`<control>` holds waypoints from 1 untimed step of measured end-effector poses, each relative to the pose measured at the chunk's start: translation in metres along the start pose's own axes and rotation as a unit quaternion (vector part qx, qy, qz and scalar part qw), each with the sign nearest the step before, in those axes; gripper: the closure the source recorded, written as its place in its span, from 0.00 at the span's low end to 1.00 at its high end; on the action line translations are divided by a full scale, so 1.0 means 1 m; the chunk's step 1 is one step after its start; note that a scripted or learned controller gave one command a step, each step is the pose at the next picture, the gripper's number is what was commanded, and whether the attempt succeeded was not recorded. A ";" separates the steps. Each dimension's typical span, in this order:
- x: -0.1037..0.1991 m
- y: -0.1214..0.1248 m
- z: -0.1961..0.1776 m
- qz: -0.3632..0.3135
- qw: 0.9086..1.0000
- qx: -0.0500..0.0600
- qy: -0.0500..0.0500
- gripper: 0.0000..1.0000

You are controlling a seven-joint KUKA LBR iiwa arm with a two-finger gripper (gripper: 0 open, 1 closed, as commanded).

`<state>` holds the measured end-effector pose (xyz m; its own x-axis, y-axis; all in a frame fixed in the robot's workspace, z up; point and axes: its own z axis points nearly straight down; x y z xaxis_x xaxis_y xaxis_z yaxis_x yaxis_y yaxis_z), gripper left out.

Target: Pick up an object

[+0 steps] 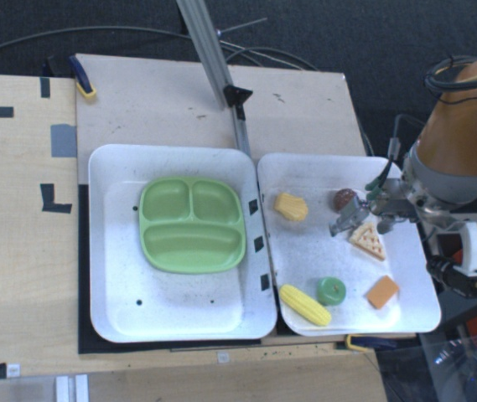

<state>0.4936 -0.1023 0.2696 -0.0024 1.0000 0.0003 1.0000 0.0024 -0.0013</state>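
Observation:
In the right bin (305, 174) lie several toy foods: a yellow lump (291, 207), a dark red round piece (344, 198), a tan waffle-like wedge (369, 241), a green round piece (332, 290), an orange block (382, 291) and a yellow corn cob (305, 305). My gripper (351, 219) hangs low over the bin between the dark red piece and the wedge, close to both. I see nothing held between its fingers.
The left bin (112, 300) holds a green divided plate (193, 224). A metal pole (209, 44) slants across the bench behind the bins. The arm's grey and orange body (452, 149) stands at the right bin's right edge.

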 end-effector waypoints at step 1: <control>0.000 0.000 0.000 0.000 1.000 0.000 0.000 0.00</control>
<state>0.4936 -0.1024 0.2696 -0.0022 1.0000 0.0002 1.0000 0.0022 -0.0012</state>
